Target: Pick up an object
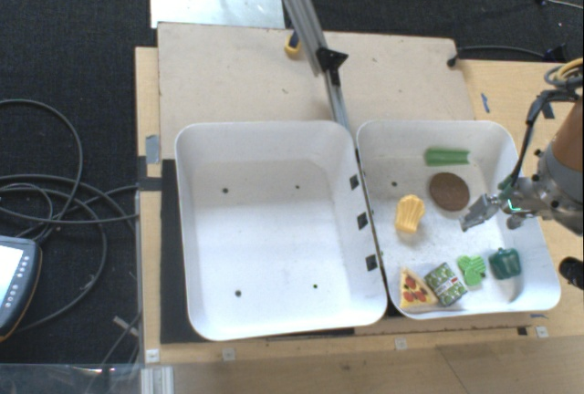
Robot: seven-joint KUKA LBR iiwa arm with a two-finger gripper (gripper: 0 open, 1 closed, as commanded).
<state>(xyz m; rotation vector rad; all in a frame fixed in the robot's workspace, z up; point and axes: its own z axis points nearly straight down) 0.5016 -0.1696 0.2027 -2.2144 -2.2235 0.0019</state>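
**Pick not yet made: all objects lie in the right bin**

No object has been lifted. Every candidate rests on the floor of the right bin [383, 155], taken here as the landmark. A brown disc [449, 191] lies near the bin's middle, toward the far side, with a green block [446, 157] just beyond it by the far wall. A yellow corn piece [410, 213] sits toward the bin's left wall. Along the near wall, from left to right: a pizza slice [416, 289], a small green-and-white carton [445, 283] touching or nearly touching it, a light green piece [472, 269], and a dark green pepper [505, 264].

The gripper [482, 212] reaches in over the bin's right rim and stands just right of the brown disc, nothing visible between its fingers. Whether the jaws are spread or closed cannot be told at this angle and size.

Judgement: the task is at the approach stage. Selection of a target, descent, closure and lift all remain. The left bin [201, 146] plays no part so far.
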